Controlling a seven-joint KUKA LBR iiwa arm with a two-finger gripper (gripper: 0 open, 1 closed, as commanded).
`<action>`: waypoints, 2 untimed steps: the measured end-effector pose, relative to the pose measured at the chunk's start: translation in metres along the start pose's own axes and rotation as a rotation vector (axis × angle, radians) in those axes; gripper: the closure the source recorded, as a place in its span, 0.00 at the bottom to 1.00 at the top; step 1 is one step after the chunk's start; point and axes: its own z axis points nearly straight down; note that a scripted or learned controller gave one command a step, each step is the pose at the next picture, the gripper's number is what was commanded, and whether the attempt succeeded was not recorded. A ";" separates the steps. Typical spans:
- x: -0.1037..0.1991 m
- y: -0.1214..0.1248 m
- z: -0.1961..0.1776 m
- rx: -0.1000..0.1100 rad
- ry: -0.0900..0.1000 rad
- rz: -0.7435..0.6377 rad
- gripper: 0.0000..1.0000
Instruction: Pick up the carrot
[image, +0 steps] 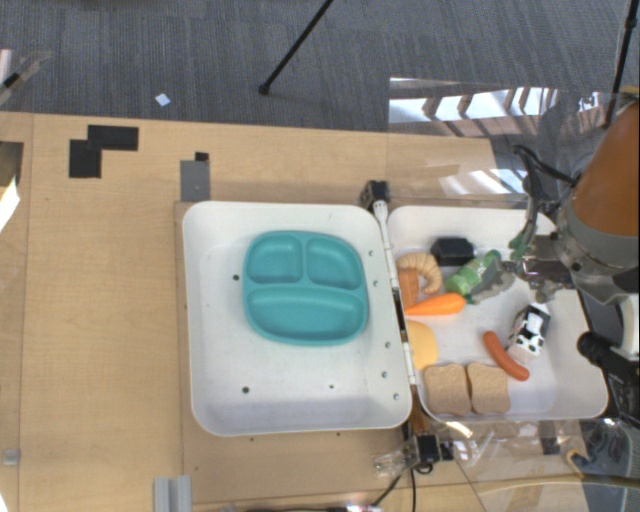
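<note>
Carrot (436, 306): lying flat in the right bin (560, 400), tip toward the divider, touching the green vegetable (478, 274).
Gripper (522, 268): hanging over the right bin, just right of the carrot; finger state impossible to tell.
Neighbours: croissant (420, 270) and sausage (505, 356) crowd close, probably narrowing the approach.
Left bin (210, 400): holding a teal plate (303, 286).

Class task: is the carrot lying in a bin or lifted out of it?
Lying in the bin. The carrot rests flat on the right bin's floor beside the croissant.
</note>
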 end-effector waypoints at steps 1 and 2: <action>0.015 0.028 0.091 0.006 0.001 0.144 0.00; 0.003 0.068 0.169 -0.010 0.005 -0.023 0.00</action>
